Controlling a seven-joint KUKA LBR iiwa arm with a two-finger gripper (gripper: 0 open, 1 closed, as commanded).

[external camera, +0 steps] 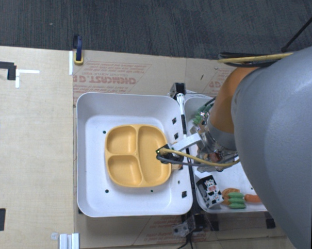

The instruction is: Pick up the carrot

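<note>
The carrot (251, 198) is a small orange piece lying in the right bin (194, 104) near its front edge, partly hidden under the arm's grey bulk. Green toy vegetables (236, 203) lie against its left side. The gripper (210, 149) hangs below the orange-banded wrist over the left part of the right bin, behind and to the left of the carrot and apart from it. The arm covers most of that bin.
The left bin (87, 159) holds a yellow divided plate (136, 155). A yellow cable with a black end (166, 156) reaches from the wrist over the plate's right rim. A small black-and-white object (208, 191) lies in the right bin, left of the green vegetables.
</note>
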